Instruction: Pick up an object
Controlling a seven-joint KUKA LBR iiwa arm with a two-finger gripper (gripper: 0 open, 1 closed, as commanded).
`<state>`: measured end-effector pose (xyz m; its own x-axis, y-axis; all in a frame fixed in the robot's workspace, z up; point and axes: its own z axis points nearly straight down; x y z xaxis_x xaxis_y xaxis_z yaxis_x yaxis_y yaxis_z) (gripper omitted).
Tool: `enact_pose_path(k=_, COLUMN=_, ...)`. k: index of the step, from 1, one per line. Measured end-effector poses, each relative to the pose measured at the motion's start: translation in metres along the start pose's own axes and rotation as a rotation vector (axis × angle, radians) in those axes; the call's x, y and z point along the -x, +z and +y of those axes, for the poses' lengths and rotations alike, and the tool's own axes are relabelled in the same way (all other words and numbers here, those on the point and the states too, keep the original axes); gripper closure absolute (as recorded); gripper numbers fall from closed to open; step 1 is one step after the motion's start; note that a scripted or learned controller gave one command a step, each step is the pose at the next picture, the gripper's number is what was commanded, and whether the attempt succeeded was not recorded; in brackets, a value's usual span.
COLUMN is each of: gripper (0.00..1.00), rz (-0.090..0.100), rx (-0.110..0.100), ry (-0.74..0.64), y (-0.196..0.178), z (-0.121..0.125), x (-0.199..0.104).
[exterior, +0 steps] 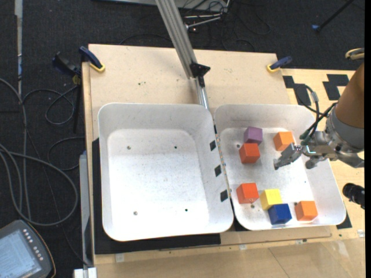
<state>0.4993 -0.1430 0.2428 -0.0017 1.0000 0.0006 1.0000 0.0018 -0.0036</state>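
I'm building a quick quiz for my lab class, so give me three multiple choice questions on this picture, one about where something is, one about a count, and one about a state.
1. Where does the purple cube sit?
A. Right bin
B. Left bin
C. Bare bench

2. How many yellow cubes lie in the right bin?
A. Three
B. One
C. None

3. What is between the fingers of the gripper?
A. The blue cube
B. A red cube
C. Nothing

Answers: 1 A, it rests near that bin's far side. 2 B, a single yellow cube beside the blue cube. 3 C, the tips hang over bare white floor.
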Motion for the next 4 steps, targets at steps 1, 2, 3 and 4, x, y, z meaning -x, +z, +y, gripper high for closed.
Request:
enact_pose_path(k=1, gripper=0.0, rz=-0.001, rx=0.004, ry=0.002, y=-0.002, z=0.001, x=0.0)
enact_pose_path(k=2, gripper=0.0, rz=0.0, rx=-0.001, ry=0.003, y=0.044, z=0.007, x=0.003)
enact_pose_path(k=3, gripper=0.0, rz=0.001, rx=-0.003, ry=0.002, y=0.108, z=0.008, x=0.0)
enact_pose_path(k=4, gripper=0.0, rz=-0.002, rx=0.004, ry=0.003, y=0.149, z=0.008, x=0.0)
